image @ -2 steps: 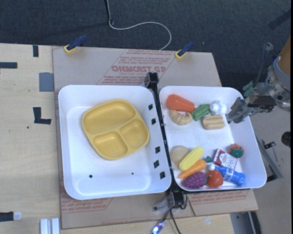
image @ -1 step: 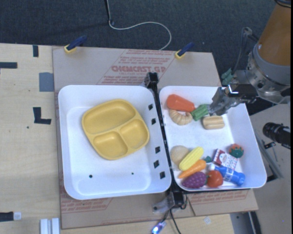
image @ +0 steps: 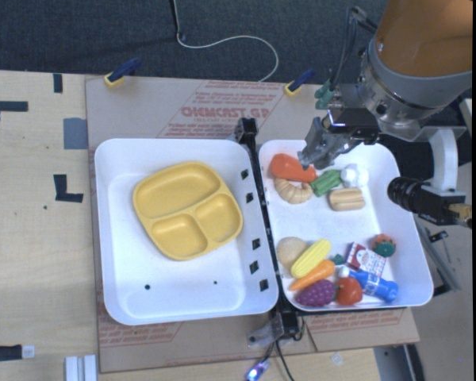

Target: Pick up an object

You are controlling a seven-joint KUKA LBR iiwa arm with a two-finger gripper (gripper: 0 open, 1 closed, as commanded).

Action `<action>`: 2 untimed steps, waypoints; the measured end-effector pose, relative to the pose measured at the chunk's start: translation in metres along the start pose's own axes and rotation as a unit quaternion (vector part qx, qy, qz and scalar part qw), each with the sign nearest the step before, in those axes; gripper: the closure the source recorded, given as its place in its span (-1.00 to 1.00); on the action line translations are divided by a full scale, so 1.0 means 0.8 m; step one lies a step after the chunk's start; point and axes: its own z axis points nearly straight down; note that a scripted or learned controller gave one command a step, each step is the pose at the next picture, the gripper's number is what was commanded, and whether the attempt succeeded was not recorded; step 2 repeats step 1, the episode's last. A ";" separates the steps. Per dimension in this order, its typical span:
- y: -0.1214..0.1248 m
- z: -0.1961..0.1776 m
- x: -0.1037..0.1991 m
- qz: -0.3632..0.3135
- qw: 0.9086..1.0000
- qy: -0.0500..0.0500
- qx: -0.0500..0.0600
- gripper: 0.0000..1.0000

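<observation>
Bright, even overhead light.
White bins [image: 115, 213] glare a little; shadows fall soft; the near arm [image: 424, 46] looks slightly blurred.

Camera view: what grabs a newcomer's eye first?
Probably the yellow divided plate, alone in the left bin. Next, the bright toy food crowding the right bin: a corn cob, carrot and grapes near the front. The gripper hangs over the orange-red piece at the back.

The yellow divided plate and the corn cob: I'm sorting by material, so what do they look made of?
Yellow three-compartment plate: likely moulded plastic, with a smooth, uniform colour and soft sheen. Yellow toy corn cob: probably plastic too, glossy; too small to be sure.
</observation>
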 end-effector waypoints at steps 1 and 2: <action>0.000 0.031 0.085 0.001 1.000 -0.001 0.004 1.00; 0.000 0.031 0.085 0.001 1.000 -0.001 0.004 1.00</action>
